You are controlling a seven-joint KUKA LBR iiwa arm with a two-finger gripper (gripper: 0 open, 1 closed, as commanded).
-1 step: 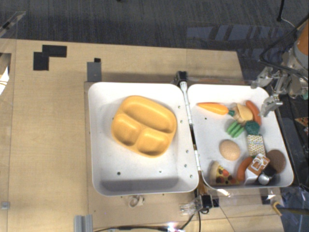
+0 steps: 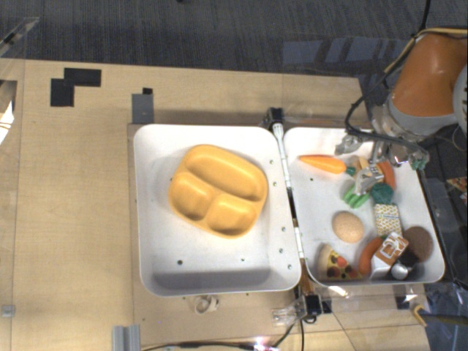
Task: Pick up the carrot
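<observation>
Because it looks like a small moulded toy, the carrot (image 2: 323, 164) is probably light, rigid and smooth, so it may slide or roll if pinched off-centre; the thick middle of its orange body seems the safest place to take hold, across its width. It lies on its side near the back of the right bin (image 2: 314, 225), pointing toward the left bin (image 2: 150, 218), which holds a yellow divided tray (image 2: 218, 189). The tool (image 2: 371, 168) hangs just to the carrot's right, above other toy foods; whether it is wide or narrow cannot be told.
</observation>
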